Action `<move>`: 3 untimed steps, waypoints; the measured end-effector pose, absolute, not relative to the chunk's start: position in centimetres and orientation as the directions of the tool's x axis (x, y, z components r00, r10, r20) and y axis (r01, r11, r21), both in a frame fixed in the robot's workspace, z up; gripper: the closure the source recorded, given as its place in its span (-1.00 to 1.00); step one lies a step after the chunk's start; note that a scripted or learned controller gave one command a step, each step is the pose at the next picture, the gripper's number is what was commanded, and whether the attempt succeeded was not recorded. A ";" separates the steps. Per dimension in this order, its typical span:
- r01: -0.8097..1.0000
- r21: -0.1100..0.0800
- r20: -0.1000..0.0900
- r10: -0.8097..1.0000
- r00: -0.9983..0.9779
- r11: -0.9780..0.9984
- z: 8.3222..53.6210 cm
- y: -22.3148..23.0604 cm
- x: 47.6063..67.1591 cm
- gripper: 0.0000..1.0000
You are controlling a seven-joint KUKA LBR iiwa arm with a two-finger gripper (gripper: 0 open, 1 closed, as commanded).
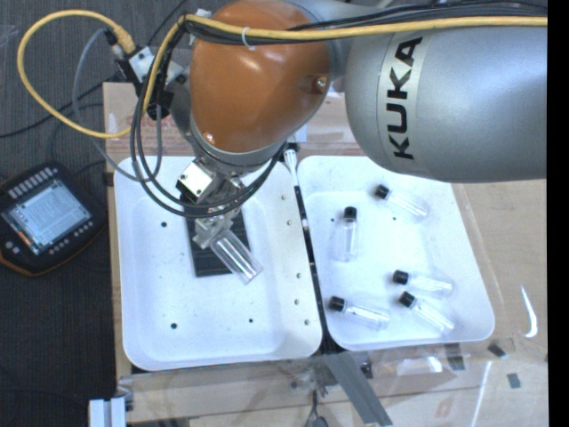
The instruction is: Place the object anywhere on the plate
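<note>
Grey arm looming over left bin, jaws closed on clear vial, above black plate

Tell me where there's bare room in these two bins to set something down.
Most room is in the left bin: its whole near half, below the dark plate, and the strip along its left wall. Around the plate it is crowded by the end effector and a clear vial. The right bin holds five scattered vials; its centre is barest.

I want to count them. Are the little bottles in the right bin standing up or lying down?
Lying down. All five vials lie on their sides on the right bin floor, black caps at one end, clear bodies stretched out flat.
</note>
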State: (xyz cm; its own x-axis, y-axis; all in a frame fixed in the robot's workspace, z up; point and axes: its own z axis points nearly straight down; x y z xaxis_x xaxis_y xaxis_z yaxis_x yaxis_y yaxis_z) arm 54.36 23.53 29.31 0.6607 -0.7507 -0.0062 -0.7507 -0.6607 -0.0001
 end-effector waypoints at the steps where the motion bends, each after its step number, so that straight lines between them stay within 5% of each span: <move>1: -0.565 -0.003 -0.008 -0.565 0.825 -0.825 20.8 23.5 63.7 1.00; 2: -0.308 -0.005 -0.006 -0.308 0.951 -0.951 35.9 23.5 61.0 1.00; 3: -0.199 -0.002 -0.007 -0.199 0.980 -0.980 34.4 23.5 52.1 1.00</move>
